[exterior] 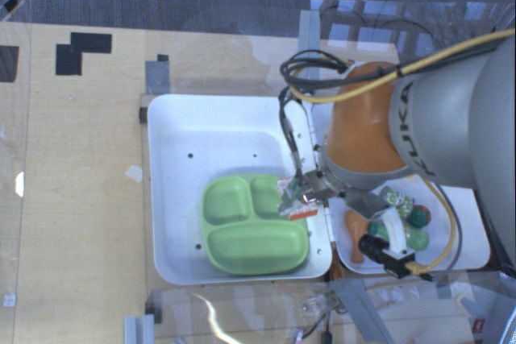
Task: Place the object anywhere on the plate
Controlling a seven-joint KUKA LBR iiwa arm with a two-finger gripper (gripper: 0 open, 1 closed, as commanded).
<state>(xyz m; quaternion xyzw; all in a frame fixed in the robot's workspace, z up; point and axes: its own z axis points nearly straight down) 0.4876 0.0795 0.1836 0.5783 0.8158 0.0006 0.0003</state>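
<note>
We see the arm [419, 125] reaching in from the right, its gripper [302, 193] low over the right edge of the green plate [254, 225], which lies in the left bin [185, 141]. Just at the gripper's tip there is a small object [300, 210] with an orange-red strip and some pale, speckled wrapping, sitting where the plate's rim meets the wall between the two bins. We cannot tell whether the gripper is clenched or released, and so we cannot say whether the object is grasped or merely lying beneath it. In our judgement the task is close to its end but not plainly finished: the object is at the plate's right edge, and from this slant we cannot be sure it rests on the plate and not on the bin beside it. What looks left is to settle it clearly on the plate and draw the arm away. The object's orange strip runs roughly left to right across the view, so we take its long axis to lie that way; which end leads is too small to make out. The right bin [476, 254] holds other small things, among them a green ball [418, 215] and an orange piece [355, 225].
</note>
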